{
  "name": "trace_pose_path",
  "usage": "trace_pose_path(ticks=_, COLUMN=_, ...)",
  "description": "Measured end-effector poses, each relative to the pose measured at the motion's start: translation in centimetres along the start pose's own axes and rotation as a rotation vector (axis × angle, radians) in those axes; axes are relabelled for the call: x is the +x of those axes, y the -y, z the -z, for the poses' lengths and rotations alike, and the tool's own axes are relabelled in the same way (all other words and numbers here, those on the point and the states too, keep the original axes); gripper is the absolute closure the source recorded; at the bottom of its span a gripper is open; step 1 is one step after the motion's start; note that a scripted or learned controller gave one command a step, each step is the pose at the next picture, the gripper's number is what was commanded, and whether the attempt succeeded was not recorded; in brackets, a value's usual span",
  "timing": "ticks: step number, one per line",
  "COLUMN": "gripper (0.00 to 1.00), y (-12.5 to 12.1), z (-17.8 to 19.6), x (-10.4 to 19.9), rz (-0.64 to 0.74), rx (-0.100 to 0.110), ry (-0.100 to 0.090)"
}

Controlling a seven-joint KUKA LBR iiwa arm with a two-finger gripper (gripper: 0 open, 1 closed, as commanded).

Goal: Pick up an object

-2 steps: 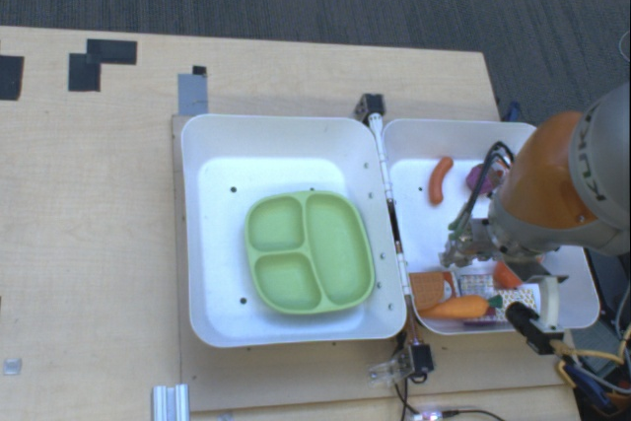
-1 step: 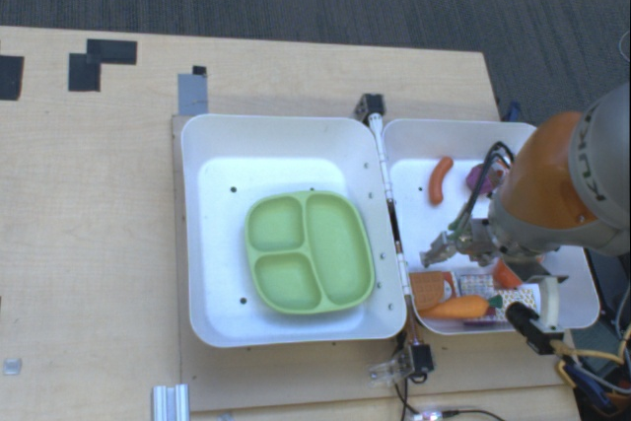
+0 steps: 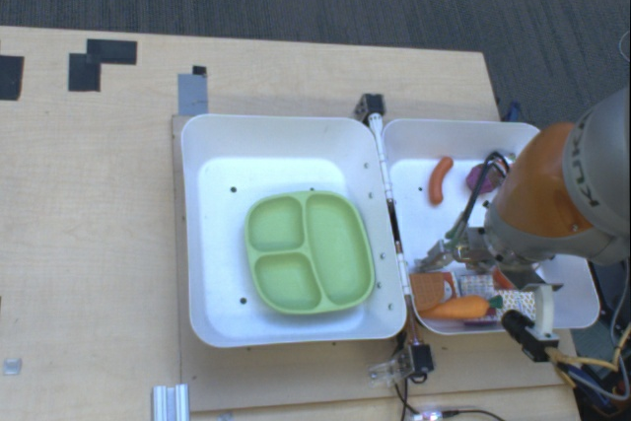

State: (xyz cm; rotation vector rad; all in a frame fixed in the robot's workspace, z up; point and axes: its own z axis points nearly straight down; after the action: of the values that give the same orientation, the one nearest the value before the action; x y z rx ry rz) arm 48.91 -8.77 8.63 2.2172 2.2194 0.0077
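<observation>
From above, the arm [image 3: 552,197] leans in over the right bin [image 3: 414,163], its gripper [image 3: 444,256] low beside a brown block [image 3: 427,289] and an orange carrot [image 3: 460,309], grip impossible to tell, sausage [image 3: 439,180] farther up, green plate [image 3: 310,251] in the left bin [image 3: 212,212].

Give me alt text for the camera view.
The arm's hand hangs low over the right bin, near a carrot and a sausage. The left bin holds a green divided plate.
</observation>
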Motion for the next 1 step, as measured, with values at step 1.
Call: trace_pose_path(ticks=1, gripper=1.0, y=-0.22, z=1.03, x=0.03, rz=0.002, rx=-0.005, ry=0.001)
